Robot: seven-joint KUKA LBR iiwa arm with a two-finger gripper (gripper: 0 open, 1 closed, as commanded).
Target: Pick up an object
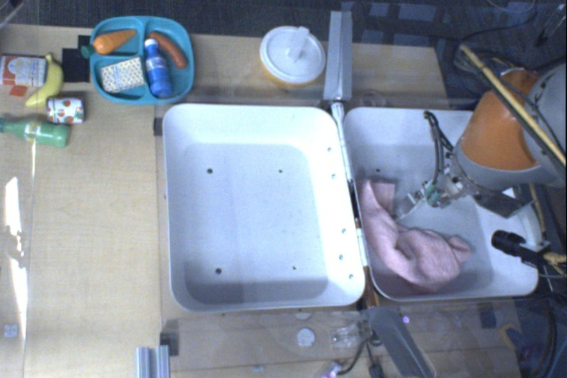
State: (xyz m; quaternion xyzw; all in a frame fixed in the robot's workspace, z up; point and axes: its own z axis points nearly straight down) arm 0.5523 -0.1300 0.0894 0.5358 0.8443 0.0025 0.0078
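Note:
A crumpled pink cloth [409,245] lies in the right bin [390,130], along its left wall and front. My gripper [427,196] hangs low inside this bin, just above the cloth's upper right part. I see nothing held in it. The grey arm with its orange band [498,137] reaches in from the right over the bin's far right side.
The left bin [252,208] sits beside the right one, with a metal divider post [335,57] behind their shared edge. Behind the bins stand a white-lidded yellow tub [292,56] and a blue divided plate [142,57] of toy food. A banana, can and green bottle [37,132] lie far left.

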